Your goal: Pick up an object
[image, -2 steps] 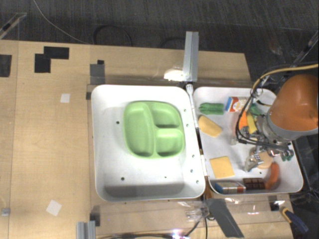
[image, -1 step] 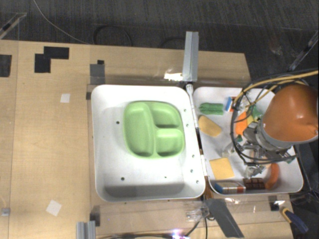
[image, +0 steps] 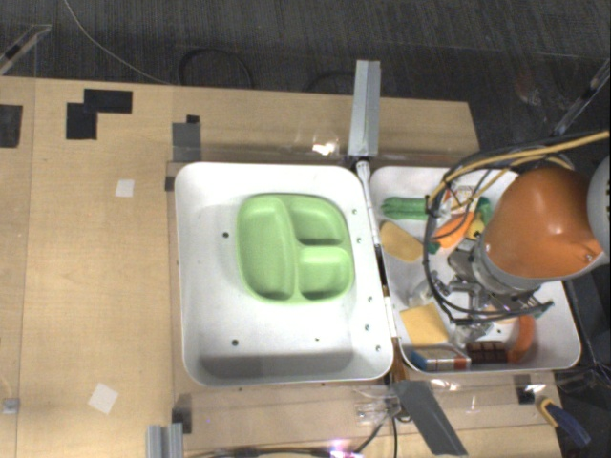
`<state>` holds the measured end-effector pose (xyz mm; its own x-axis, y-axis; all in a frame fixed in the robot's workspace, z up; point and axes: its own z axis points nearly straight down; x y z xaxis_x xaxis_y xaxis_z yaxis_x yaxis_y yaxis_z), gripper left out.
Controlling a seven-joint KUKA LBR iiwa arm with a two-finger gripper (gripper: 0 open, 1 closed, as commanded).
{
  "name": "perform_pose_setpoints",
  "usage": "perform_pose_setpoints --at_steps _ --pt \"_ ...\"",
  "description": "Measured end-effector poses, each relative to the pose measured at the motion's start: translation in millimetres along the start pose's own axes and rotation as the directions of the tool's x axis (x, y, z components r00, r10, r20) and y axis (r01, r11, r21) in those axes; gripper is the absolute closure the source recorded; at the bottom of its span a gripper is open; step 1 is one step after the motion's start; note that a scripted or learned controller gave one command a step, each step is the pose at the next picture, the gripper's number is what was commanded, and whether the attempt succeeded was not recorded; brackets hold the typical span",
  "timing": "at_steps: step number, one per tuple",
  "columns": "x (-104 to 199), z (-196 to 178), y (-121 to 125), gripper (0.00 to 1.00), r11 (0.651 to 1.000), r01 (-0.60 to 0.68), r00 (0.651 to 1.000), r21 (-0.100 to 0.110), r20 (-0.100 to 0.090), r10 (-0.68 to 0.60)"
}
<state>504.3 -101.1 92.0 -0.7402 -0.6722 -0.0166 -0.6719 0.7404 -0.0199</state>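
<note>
Judging the yellow block [image: 425, 325] as likeliest target: it lies in the right bin [image: 571, 351] at 7 o'clock from the arm [image: 539, 222], long axis roughly 10-to-4. Gripper [image: 474, 324] sits low just beside it at 3 o'clock; grip state cannot be told. Approach should straddle the short sides, avoiding the marker [image: 441, 359] at 6 o'clock.

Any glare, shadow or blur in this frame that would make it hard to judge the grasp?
Camera view: sharp overall; a soft shadow lies along the near wall of the left bin; small glare spot on the bench behind the bins; the arm and its cables cover much of the right bin.
</note>
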Motion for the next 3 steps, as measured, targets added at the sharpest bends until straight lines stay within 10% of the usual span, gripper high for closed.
perform_pose_setpoints --at_steps 1,2,3 --pt "-31.6 5.0 -103.5 0.00 0.998 -0.057 0.998 -0.006 -0.005 0.057" --pt "25.5 2.8 -75.8 0.00 0.999 -0.049 0.999 -0.009 -0.006 0.049" --pt "-11.8 0.7 -1.4 0.00 1.000 0.002 1.000 -0.006 0.000 -0.002"
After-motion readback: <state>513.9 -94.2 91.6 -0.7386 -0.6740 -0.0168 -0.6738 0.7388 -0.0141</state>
